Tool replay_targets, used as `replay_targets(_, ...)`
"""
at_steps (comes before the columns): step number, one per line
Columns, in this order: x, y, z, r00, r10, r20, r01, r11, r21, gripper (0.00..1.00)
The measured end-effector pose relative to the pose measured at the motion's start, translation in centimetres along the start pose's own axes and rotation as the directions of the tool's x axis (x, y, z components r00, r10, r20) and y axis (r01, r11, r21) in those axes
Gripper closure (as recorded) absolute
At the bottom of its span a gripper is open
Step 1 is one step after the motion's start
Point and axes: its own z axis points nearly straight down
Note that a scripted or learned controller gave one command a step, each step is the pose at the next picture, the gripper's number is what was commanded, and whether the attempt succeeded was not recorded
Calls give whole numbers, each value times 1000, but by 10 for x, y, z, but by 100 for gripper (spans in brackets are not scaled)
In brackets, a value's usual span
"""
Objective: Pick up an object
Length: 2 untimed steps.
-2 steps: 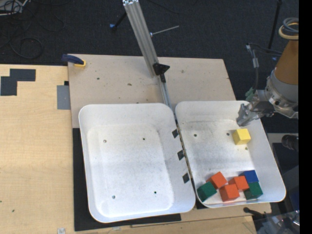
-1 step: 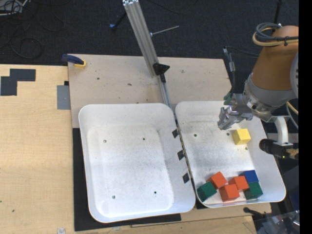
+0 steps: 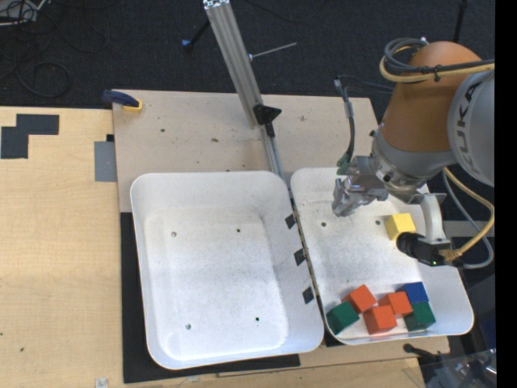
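My gripper (image 3: pixel 346 202) hangs over the upper left part of the right bin (image 3: pixel 355 253), above bare white floor, with nothing seen between its fingers. A yellow block (image 3: pixel 398 225) lies to its right, near the bin's right wall. At the bin's near end sits a cluster of blocks: an orange one (image 3: pixel 363 297), a second orange one (image 3: pixel 380 319), a third orange one (image 3: pixel 399 303), a blue one (image 3: pixel 416 292), a green one (image 3: pixel 343 317) and a dark green one (image 3: pixel 420 318).
The left bin (image 3: pixel 214 265) lies beside the right one, joined by black clips (image 3: pixel 299 257). A slanted aluminium post (image 3: pixel 240 63) rises behind the bins. A black cable end (image 3: pixel 420 249) hangs by the yellow block.
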Motion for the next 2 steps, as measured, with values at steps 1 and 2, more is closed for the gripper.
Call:
replay_targets(1,52,-1,1,1000,0,1,0,1000,1,100)
replay_targets(2,101,19,10,1000,1,2,-1,1000,-1,100)
